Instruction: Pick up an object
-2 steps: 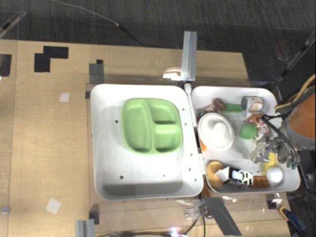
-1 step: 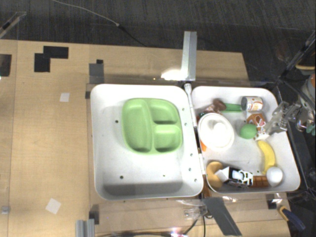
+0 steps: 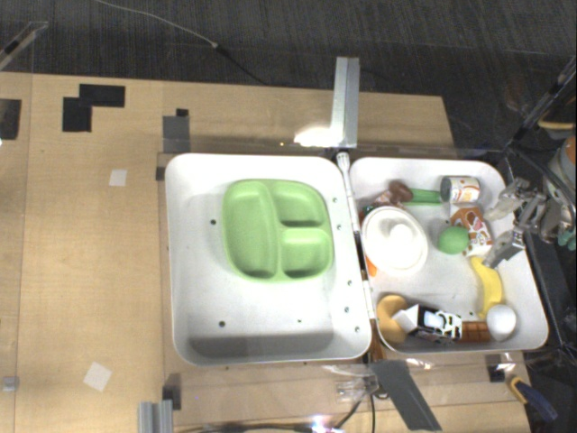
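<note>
Gripper (image 3: 516,228) hovered at right bin (image 3: 424,171) edge | finger state indiscernible | risk: banana (image 3: 488,284) slips among crowding.

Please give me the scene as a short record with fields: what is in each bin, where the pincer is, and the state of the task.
left bin: one green divided tray
right bin: white bowl, green ball, banana, small can, a white ball, a black and white toy, other small items
pincer: at the right bin's right edge, just above the banana
held object: none seen between the fingers
task state: nothing lifted yet
</note>
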You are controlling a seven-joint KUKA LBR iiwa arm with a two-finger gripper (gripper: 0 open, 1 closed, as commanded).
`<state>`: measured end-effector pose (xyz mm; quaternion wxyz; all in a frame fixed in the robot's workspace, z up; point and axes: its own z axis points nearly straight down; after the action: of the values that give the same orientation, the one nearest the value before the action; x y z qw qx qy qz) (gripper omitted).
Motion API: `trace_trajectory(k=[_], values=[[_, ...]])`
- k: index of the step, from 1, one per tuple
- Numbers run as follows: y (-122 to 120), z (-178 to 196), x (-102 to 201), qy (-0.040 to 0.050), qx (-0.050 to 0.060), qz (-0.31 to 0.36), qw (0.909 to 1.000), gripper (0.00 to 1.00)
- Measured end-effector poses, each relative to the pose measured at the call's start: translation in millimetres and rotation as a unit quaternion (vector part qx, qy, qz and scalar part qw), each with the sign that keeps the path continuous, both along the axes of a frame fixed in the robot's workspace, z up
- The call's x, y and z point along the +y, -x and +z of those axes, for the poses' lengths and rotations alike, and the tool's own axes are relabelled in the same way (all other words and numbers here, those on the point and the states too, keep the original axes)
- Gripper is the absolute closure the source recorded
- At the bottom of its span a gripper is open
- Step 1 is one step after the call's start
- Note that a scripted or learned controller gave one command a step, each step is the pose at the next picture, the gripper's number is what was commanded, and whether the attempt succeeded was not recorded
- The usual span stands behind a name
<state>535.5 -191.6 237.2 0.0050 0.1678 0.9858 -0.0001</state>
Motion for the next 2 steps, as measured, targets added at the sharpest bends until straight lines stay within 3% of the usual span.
trace_trajectory(k=[1, 2], values=[[29, -124, -13, -0.0021, 0.006, -0.066, 0.9978, 0.00], [35, -146, -13, -0.0013, -0.004, -0.138, 0.9904, 0.00]])
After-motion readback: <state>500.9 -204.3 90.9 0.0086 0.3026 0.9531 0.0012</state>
